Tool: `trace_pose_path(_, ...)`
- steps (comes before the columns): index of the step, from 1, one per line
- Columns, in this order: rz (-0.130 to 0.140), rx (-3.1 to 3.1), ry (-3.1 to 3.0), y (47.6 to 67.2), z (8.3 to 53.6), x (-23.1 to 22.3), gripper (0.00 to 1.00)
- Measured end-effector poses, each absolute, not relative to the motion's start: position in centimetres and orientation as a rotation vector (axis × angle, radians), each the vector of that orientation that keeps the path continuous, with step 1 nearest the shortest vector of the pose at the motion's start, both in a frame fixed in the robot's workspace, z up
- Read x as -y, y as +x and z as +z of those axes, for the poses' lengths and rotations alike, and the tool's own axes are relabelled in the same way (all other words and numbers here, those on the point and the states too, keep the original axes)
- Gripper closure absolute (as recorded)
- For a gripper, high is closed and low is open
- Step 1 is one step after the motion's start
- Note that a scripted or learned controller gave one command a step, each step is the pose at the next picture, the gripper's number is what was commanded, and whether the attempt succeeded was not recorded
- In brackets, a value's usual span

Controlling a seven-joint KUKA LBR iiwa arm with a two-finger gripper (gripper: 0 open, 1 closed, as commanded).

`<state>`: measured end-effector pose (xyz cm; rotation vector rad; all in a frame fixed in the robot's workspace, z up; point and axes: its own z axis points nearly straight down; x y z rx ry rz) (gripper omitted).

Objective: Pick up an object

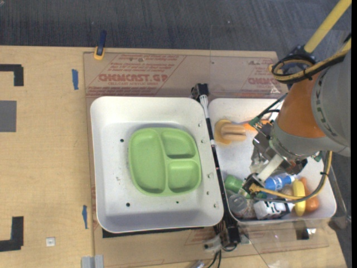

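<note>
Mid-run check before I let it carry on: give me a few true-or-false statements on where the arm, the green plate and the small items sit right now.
1. The green plate lies in the bin on the view's left. True.
2. The arm hangs over that left bin. False: it is above the bin on the view's right.
3. The plate is divided into three compartments. True.
4. The blue bottle lies on the green plate. False: it lies in the right bin, among the items under the arm.
5. The tan wooden piece lies in the right bin, towards its far end. True.
</note>
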<state>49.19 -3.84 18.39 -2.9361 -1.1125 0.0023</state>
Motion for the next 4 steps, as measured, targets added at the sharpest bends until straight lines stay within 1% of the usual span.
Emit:
trace_pose_path(1,0.002,1.119,-2.937,49.4,23.0,8.9,1.0)
trace_pose_path(2,0.01,1.456,-2.774,47.8,18.3,5.1,1.0)
trace_pose_path(3,0.001,0.693,-3.063,55.5,25.7,3.4,1.0)
trace_pose_path(4,0.017,0.626,-3.073,52.9,19.4,2.7,1.0)
